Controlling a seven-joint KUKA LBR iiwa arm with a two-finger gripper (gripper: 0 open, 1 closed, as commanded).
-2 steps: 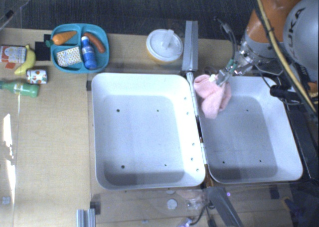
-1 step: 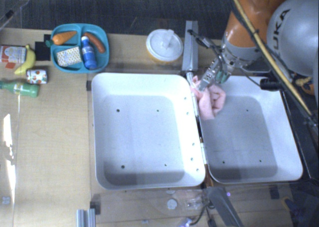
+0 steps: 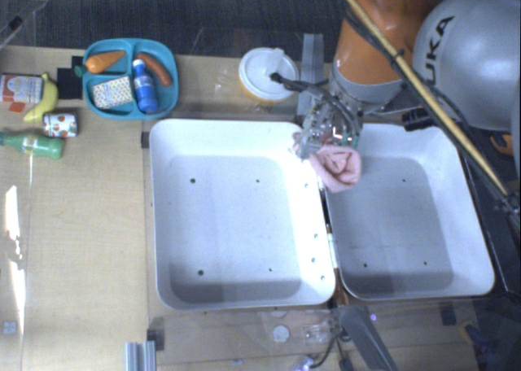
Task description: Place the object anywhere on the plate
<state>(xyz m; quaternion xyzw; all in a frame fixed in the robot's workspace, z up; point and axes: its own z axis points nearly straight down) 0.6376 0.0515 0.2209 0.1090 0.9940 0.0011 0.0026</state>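
Note:
A soft, crumpled pink object [image 3: 342,166] hangs at the tip of my gripper [image 3: 324,148], over the seam between the two bins near their far edge. The fingers are shut on its upper end, and it looks lifted off the bin floor. The blue divided plate [image 3: 166,60] lies on the bench at the far left, beyond the left bin's back corner. It holds a carrot-like piece, a small blue bottle and other toy food. The grey arm with its orange band [image 3: 378,15] comes in from the upper right.
The left bin [image 3: 228,280] and right bin [image 3: 407,272] sit side by side. A round white and yellow lid-like dish [image 3: 262,68] rests behind them. A banana, a small can, a green bottle and a carton [image 3: 18,89] lie at the far left.

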